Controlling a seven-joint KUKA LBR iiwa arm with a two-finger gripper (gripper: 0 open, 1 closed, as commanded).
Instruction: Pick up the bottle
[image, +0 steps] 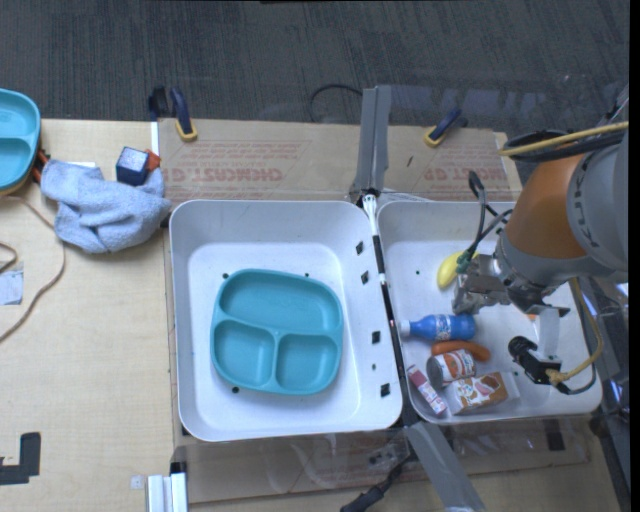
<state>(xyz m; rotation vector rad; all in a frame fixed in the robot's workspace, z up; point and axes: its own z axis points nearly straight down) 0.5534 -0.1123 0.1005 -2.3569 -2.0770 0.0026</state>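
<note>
Lit evenly and fairly brightly from overhead, with no hard glare anywhere. Showed only soft, short shadows: a faint one inside the rim of the left bin (270, 215), another under the grey cloth (105, 205) to its upper left. Stayed dim along the dark floor beyond that bin. Looked slightly soft throughout, grainy and blurred at the arm (570, 215) to its right.

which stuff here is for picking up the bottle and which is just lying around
For the job:
blue bottle, lying in the right bin
gripper, just above it

Lying about:
banana
hot dog
can
teal divided plate in the left bin
grey cloth
</note>
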